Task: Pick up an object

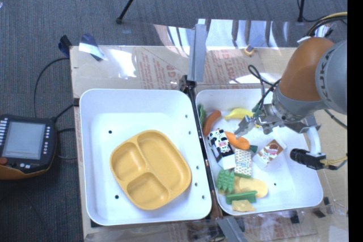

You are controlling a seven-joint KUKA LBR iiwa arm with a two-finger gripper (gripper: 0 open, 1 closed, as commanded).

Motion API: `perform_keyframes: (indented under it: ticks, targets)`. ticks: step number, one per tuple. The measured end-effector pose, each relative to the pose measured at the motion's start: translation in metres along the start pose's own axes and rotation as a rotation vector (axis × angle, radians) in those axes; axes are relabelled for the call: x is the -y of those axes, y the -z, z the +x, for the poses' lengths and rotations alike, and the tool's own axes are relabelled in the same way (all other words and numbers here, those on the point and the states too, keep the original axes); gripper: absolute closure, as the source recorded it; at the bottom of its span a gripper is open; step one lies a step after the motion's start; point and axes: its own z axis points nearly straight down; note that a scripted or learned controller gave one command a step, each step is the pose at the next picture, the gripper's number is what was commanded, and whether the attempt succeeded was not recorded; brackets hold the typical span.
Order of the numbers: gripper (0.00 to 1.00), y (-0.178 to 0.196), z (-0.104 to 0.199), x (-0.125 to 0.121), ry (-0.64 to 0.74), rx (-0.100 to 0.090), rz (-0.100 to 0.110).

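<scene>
The left bin [91, 122] takes up the lower left of the frame and holds a yellow divided tray [150, 169]. The right bin [306, 192], lower right, carries the clutter of toy food, and the arm [309, 73] comes in over it from the right edge, its orange band high above the wrist.

Among the toys, going down in size: a black-and-white cow-print carton [220, 146] near the bin's left wall, a checked packet [243, 161] just right of it, a small snack box [270, 152] toward the centre, a yellow banana [238, 114] at the top, an orange carrot [211, 120] by the divider, and a green piece [226, 181] low down.

The step looks like the approach to a grasp. The gripper [251, 123] sits low over the pile, just below the banana and beside an orange piece [240, 142]. Whether it is spread or clenched I cannot tell, and nothing is seen held in it. Next, it likely needs to settle on one toy, close, and lift clear.
</scene>
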Motion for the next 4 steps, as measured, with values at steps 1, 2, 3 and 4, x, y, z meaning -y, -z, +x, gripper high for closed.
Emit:
perform_keyframes:
  ticks: [1, 2, 3, 4]
  targets:
    - [0.00, -0.031, 0.042, -0.023, 0.203, 0.016, -0.011]
    - [0.00, 0.002, 0.005, -0.027, -0.141, 0.002, -0.001]
    - [0.00, -0.040, -0.006, -0.050, -0.096, 0.001, 0.005]
    - [0.00, -0.038, 0.028, 0.020, -0.078, 0.001, 0.001]
